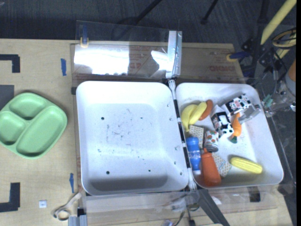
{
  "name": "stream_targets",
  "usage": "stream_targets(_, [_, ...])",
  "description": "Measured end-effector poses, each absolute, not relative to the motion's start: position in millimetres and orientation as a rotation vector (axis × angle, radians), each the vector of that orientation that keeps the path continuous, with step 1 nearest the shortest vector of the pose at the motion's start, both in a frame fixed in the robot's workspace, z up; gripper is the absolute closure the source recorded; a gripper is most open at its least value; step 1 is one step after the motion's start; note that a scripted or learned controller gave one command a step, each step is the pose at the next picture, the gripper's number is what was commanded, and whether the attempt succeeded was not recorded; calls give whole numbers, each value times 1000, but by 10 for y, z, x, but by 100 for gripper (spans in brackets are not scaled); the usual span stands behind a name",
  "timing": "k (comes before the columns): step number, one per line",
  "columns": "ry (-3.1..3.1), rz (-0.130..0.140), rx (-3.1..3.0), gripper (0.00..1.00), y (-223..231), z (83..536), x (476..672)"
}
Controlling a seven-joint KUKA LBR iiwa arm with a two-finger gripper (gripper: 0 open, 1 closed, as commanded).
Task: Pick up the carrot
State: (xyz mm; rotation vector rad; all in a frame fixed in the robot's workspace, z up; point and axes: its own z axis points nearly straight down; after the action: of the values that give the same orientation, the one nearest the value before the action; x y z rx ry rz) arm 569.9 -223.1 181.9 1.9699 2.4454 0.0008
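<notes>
The carrot [236, 126] is a short bright orange piece in the right bin [263, 145], lying roughly upright in the picture near the bin's middle right. It rests against a black-and-white toy [222, 122] on its left, and another black-and-white toy [238, 104] lies just above it. A longer orange-red piece [206, 109] leans on the yellow bananas [190, 113] at the bin's upper left.
A blue bottle [193, 148] and an orange-red bottle [210, 167] lie along the right bin's left wall, with a yellow corn cob [245, 164] at the front. The left bin [124, 126] and a green divided plate [32, 125] lie to the left.
</notes>
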Motion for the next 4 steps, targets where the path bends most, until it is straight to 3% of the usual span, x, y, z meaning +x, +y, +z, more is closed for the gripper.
stream_targets(1, [2447, 0, 1967, 0, -1915, 2858, 5553])
stream_targets(2, [2458, 1, 1956, 0, -2037, 1371, 5849])
stream_targets(3, [2497, 22, 1873, 0, -2012, 1116, 5865])
stream_targets(4, [2566, 39, 1733, 0, -2091, 1070, 5696])
